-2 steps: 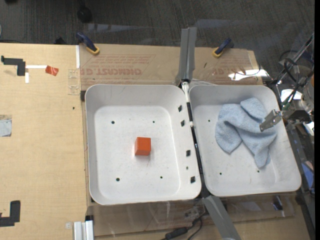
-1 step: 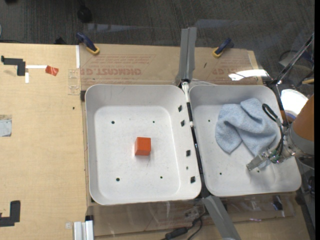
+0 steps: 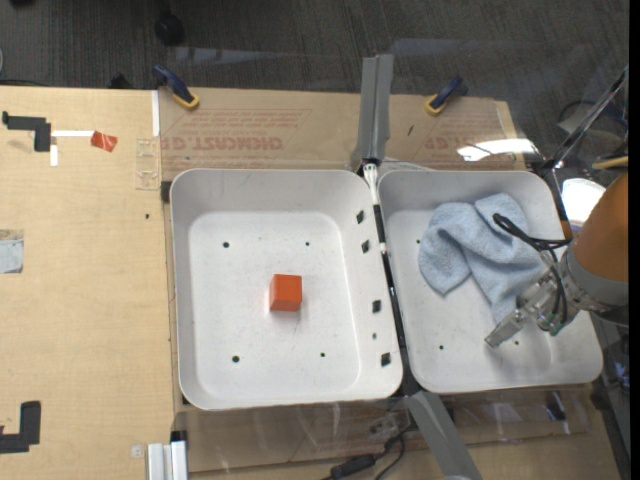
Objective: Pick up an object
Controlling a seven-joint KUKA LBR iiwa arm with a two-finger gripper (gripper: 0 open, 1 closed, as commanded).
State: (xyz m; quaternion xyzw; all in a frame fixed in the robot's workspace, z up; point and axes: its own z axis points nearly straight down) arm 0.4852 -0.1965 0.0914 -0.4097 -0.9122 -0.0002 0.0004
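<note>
Where clamps [image 3: 180, 92] grip cardboard [image 3: 240, 133], mirrored print reads "CHEMCAST".

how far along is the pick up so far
Done: nothing looks lifted. The orange block sits in the left bin and the blue cloth lies in the right bin. In hand: the claw is low beside the cloth. Left: the grasp and lift.

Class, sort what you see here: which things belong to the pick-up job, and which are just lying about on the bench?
Belonging to the job:
small orange cube in the left shallow white bin
crumpled pale blue cloth in the right shallow white bin
pincer over the right bin

Lying about:
two blue-and-yellow clamps on the cardboard
small red tag on the wooden board
</note>
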